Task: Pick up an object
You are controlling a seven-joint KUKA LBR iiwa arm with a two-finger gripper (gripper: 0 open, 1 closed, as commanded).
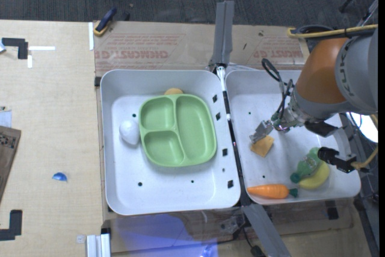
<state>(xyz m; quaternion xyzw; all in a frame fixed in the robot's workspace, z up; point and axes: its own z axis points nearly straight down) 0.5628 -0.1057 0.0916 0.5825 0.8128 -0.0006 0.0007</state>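
In the right bin [240,99], a tan wedge-shaped block [262,147] lies on the floor near the bin's left side. My gripper [263,130] hangs just above that block, at or very near its top edge; whether it touches the block is unclear. An orange carrot [269,191] lies along the front wall. A yellow banana [320,176] with a green item [304,168] against it sits at the front right.
The left bin [114,177] holds a green divided plate [178,129], a white ball [129,132] at the plate's left and a small orange piece [174,92] behind it. A grey divider rail [229,129] separates the bins. The arm's orange band [322,72] looms over the right bin's back.
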